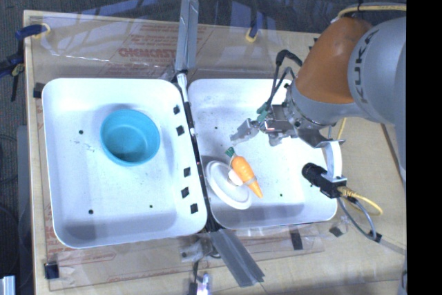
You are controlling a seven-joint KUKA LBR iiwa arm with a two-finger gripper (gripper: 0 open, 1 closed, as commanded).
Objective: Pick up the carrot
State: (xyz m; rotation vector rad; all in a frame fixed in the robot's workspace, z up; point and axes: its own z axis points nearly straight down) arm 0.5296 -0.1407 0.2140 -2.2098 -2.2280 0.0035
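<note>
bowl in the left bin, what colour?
Light blue: the round blue bowl in the left white bin, shown best in the camera view.

The room light is even and fairly bright, falling from above, so the two white bins point(117, 217) glare almost to blank white along their floors. Soft shadows pool under the blue bowl point(130, 137) and beneath the arm point(352, 72), while the dark floor beyond the bench stays dim. Focus is a bit soft overall, and fine detail around the gripper point(252, 129) smears.
</note>
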